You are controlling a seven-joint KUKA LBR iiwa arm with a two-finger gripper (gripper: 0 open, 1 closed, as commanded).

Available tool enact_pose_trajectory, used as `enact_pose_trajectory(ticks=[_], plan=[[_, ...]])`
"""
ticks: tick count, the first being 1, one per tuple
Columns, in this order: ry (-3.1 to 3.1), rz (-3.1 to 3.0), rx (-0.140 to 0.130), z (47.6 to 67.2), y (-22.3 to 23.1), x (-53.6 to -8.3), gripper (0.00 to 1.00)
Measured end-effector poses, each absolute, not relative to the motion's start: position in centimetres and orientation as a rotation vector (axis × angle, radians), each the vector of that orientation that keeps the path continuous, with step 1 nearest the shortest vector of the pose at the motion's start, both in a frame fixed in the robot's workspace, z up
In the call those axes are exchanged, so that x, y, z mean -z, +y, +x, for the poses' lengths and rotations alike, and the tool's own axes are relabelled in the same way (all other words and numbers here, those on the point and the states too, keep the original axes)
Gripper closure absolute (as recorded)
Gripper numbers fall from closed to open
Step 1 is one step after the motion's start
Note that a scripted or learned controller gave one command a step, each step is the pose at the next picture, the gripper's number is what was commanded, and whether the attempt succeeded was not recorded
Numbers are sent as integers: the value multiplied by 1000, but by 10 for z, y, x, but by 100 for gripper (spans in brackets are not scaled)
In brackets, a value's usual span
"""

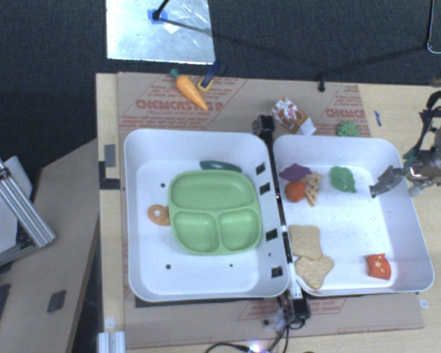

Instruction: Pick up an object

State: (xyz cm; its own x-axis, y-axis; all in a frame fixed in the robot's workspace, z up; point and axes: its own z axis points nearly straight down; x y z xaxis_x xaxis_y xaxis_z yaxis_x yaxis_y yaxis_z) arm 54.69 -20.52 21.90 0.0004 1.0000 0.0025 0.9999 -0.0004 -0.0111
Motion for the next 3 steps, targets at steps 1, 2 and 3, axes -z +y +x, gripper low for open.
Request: enact_pose_trajectory(ticks=[1, 2, 3], plan=[[-2226, -2219, 1, 550, -205, -226, 0], [-2223, -2220, 0, 545, -206, -166, 0], [-2223, -2219, 0, 548, -205, -125, 0]])
